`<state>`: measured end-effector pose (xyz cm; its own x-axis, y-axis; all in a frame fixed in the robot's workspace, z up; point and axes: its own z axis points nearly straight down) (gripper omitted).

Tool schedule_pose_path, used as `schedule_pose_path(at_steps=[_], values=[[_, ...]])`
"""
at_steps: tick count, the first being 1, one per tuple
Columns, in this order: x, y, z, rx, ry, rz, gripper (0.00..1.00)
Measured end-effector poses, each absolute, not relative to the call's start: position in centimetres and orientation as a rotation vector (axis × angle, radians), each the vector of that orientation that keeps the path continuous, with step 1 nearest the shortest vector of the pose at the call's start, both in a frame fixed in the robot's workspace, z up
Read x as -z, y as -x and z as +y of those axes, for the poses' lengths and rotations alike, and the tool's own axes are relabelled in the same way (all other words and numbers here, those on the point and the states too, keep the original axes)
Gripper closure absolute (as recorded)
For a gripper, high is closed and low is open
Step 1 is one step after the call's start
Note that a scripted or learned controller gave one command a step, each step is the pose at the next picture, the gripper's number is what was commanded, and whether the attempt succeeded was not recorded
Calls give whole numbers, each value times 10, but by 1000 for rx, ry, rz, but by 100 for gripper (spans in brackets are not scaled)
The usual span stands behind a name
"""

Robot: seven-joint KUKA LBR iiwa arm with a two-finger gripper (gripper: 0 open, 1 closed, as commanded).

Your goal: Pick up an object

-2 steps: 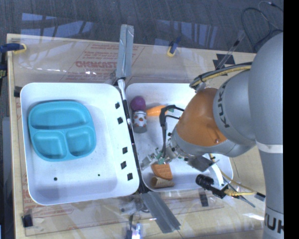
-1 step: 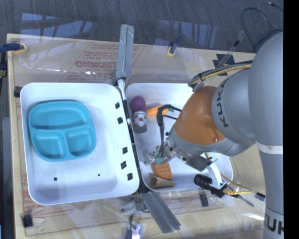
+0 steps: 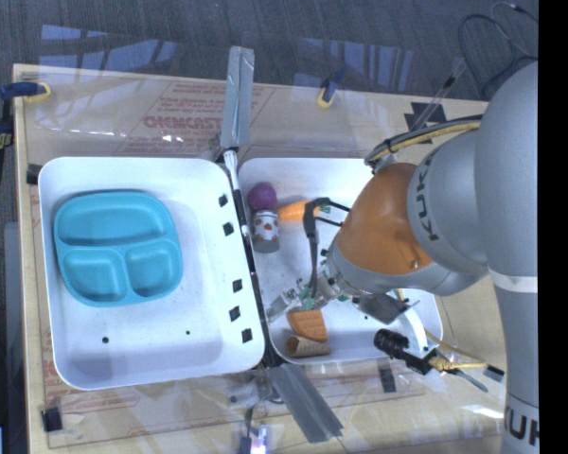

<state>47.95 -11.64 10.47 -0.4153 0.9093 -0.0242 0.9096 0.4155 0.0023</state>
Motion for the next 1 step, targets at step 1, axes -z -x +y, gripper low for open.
schedule_pose_path(at_steps=[1], values=[[-99,-481,-118,14,-1597,2672,0]])
